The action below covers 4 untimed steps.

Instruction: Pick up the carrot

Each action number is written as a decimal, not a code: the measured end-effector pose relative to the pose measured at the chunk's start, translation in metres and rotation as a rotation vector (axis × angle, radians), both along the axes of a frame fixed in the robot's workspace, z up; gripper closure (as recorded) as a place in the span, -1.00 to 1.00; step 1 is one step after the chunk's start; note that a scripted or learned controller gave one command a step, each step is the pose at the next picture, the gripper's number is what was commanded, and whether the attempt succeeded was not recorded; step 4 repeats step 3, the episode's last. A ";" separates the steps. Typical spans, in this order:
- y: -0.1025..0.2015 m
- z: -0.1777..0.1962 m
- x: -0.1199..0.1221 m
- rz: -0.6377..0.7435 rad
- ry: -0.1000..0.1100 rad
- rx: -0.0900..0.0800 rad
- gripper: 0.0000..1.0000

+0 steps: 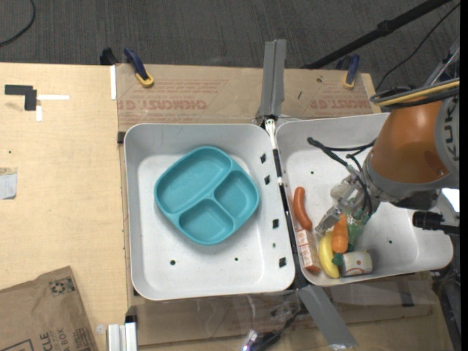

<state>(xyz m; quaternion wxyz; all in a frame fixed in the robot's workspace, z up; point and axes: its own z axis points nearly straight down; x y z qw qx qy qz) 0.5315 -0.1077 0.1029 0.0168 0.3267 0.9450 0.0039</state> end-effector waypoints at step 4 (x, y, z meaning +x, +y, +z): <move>0.049 0.099 -0.054 -0.141 0.035 0.006 1.00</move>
